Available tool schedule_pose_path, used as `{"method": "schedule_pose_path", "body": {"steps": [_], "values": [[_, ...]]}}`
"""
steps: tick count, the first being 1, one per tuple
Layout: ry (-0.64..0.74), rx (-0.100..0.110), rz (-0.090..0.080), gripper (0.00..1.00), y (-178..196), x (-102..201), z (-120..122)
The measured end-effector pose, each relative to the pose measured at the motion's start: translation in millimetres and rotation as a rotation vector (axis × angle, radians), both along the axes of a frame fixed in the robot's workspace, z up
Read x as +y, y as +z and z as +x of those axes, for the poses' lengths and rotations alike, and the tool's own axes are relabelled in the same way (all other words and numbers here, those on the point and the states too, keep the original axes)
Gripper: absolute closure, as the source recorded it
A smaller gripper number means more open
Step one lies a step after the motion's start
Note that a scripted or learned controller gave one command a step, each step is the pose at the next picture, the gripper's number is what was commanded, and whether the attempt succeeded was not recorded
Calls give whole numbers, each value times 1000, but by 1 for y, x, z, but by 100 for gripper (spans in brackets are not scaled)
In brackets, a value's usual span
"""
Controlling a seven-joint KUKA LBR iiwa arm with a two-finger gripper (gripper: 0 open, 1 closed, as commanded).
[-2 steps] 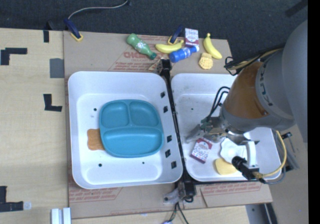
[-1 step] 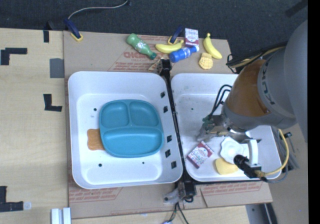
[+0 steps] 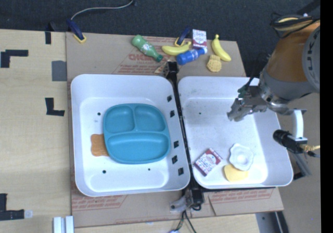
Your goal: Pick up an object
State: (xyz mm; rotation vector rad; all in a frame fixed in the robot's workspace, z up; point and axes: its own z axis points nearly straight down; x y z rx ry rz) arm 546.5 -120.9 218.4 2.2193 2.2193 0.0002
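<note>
My gripper point(image 3: 235, 114) hangs over the right bin point(image 3: 218, 91), near its middle right, with nothing between its fingers. Below it in the bin's near part lie a small red and white packet point(image 3: 207, 162), a white fried egg toy point(image 3: 241, 156) and a yellow piece point(image 3: 234, 173) partly under the egg. The left bin point(image 3: 83, 91) holds a blue divided plate point(image 3: 137, 133) with an orange piece point(image 3: 97, 145) poking out from under its left edge.
Behind the bins on the cardboard lie a green bottle point(image 3: 146, 48), two bananas point(image 3: 175, 49) point(image 3: 220, 49), a blue bottle point(image 3: 188, 56), a small carton point(image 3: 199, 37) and a yellow waffle piece point(image 3: 213, 63). A black divider point(image 3: 177, 117) runs between the bins.
</note>
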Motion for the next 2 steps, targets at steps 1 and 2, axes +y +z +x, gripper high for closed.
{"method": "schedule_pose_path", "body": {"steps": [1, 2], "values": [[0, 3, 1, 0, -1, 0, -1], [2, 5, 2, 0, -35, 44, 11]]}}
